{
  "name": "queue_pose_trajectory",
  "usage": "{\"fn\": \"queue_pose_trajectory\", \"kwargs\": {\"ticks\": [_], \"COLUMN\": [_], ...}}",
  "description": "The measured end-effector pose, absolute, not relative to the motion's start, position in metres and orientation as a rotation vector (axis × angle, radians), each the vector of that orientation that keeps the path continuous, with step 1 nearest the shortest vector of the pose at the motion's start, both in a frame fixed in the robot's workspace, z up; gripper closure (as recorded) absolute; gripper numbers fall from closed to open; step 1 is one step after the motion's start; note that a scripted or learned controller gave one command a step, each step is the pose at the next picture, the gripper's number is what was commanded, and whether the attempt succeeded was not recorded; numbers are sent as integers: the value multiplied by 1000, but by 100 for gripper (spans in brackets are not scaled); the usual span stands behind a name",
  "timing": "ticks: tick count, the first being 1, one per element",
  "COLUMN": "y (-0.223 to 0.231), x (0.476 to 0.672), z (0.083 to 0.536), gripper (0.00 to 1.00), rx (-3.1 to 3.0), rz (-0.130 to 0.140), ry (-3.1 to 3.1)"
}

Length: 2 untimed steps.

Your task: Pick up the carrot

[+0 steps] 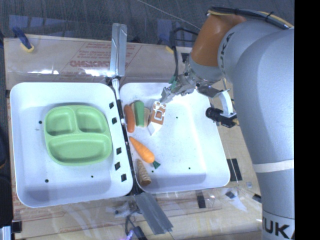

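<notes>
Two bins: the carrot [142, 151] lies by the right bin [212, 154] left wall, open floor to its right.
Gripper [167, 94]: upper centre, tilted down-left; finger state unclear.

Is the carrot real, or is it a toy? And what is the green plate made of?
The carrot looks like a plastic toy: its orange skin is smooth and even, with a neat green tip. I can't be sure from here. The green plate looks like moulded plastic too, matte, one flat colour with three rounded compartments. It sits in the left white bin, which also looks plastic.
</notes>
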State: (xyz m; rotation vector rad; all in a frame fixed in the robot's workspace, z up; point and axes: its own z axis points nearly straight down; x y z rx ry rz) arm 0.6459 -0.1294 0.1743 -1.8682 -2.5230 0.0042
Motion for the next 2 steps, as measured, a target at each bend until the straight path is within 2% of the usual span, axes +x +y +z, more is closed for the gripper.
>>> {"fn": "queue_pose_trajectory", "kwargs": {"ticks": [1,2], "y": [-142,-169], "x": [658,657], "z": [230,204], "gripper": [100,100], "rx": [-1521,-836], "rz": [2,1], "ry": [-2750,-3024]}}
